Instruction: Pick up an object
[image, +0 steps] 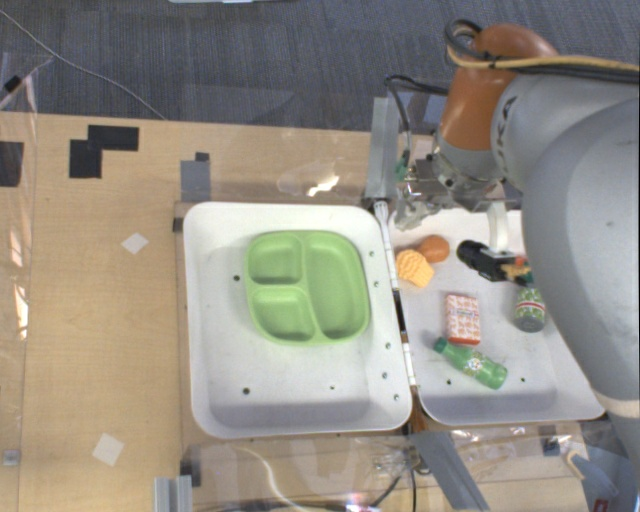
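Tool (412, 213) hovers above right bin's (540, 395) far corner.

My tabletop (90, 330) looks like pale matt wood; bins (300, 405) smooth white plastic; green tray (305, 285) glossy plastic.

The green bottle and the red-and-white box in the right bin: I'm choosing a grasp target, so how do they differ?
The green bottle is rounded, lies on its side and points diagonally; the red-and-white box is flat-faced, rectangular and nearly square to the bin. The bottle sits nearer the front edge, the box behind it. Both lie apart from other items in the right bin.
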